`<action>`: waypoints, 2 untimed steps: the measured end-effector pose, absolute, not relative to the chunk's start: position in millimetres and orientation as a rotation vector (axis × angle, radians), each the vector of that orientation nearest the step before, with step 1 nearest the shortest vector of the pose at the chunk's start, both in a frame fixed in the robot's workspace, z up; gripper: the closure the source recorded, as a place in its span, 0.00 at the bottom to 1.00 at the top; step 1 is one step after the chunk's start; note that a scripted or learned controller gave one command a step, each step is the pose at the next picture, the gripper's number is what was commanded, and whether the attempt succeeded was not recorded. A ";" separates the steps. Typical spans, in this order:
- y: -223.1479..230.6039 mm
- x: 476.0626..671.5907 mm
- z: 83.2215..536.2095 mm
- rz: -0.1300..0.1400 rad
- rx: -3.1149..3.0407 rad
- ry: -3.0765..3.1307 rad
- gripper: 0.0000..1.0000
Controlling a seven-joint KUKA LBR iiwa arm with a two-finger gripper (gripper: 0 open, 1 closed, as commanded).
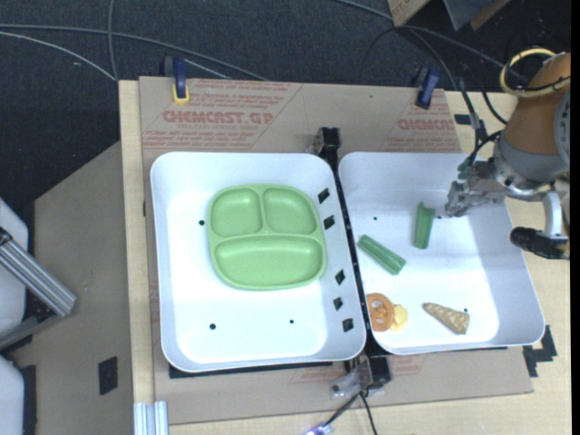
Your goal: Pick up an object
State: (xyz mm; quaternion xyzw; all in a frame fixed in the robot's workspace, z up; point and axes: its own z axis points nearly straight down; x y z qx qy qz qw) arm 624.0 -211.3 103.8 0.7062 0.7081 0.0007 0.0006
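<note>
Green divided plate (pixel 266 236) lies in left bin (pixel 181 270). Gripper (pixel 456 200) hovers in right bin (pixel 507 288) beside 1 green block (pixel 422 226); jaws' state unclear.

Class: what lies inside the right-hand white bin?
In the shallow white right bin: two green cylindrical sticks, an orange pretzel-like toy and a tan cone-shaped wedge. The end effector hangs over the bin's upper right; the floor beneath it is covered.

I see my gripper (pixel 456 201) low over the right bin (pixel 507 279), just beside an upright-lying green block (pixel 423 226).
</note>
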 end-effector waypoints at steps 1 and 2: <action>-204.4 621.3 164.9 0.005 2.215 2.220 1.00; -204.6 623.0 220.0 0.006 2.215 2.218 1.00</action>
